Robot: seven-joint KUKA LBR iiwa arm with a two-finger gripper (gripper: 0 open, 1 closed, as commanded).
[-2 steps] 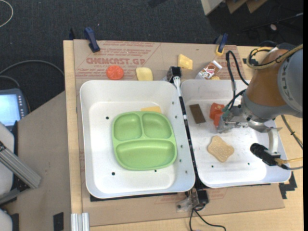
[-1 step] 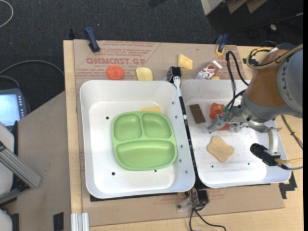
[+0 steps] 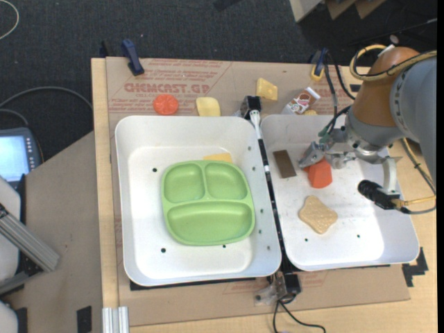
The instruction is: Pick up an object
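Camera view, claw (image 3: pixel 318 159) perhaps touching orange block (image 3: pixel 320 176) (right bin (image 3: pixel 368 245))

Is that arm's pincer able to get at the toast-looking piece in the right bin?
Probably yes: the toast piece lies flat in open space, nothing on top, just below the pincer and orange block.

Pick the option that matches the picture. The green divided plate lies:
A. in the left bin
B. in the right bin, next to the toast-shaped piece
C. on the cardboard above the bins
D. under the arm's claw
A: the green divided plate lies flat in the middle of the left bin, while the toast-shaped piece and the claw are over in the right bin.
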